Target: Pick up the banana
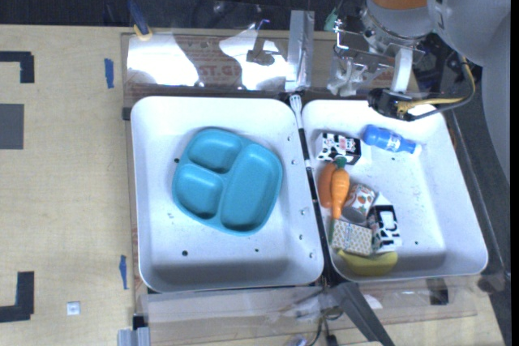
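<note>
we see the banana (369, 262) at the near edge of the right bin (454, 198), partly under a patterned packet (353, 237). a carrot (335, 186), a bottle (390, 140) and small boxes lie nearby. the left bin (154, 174) holds a blue tray (227, 178). the gripper (369, 69) hangs above the right bin's far rim; we cannot tell its state.

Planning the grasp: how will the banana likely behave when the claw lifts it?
The banana looks curved and smooth, so it may slip or pivot. A patterned packet lies over it and would probably shift. It hugs the bin wall, likely limiting access.
</note>
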Available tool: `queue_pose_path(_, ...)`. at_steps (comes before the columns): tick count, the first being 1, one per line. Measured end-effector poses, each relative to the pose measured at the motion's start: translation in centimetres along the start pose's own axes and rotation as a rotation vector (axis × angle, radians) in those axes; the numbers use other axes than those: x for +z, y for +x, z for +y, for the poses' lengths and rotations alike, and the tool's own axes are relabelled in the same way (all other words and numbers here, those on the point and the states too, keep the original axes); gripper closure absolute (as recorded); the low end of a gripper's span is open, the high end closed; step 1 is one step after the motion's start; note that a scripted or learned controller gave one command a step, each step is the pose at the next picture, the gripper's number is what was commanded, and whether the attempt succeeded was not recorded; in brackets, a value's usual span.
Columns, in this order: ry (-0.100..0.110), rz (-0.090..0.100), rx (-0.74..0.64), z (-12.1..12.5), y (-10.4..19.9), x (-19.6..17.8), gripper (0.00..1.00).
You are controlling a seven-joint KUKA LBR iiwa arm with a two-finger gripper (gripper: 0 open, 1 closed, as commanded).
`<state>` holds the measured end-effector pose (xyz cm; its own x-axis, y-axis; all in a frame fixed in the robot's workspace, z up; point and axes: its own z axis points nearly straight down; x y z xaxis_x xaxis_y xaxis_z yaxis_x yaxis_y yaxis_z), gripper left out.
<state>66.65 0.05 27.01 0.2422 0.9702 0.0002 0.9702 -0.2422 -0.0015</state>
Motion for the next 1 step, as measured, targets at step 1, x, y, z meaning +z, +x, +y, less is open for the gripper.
queue_pose_path(1,-0.002,-0.001,0.222,-2.78,2.51,-15.45,1.0)
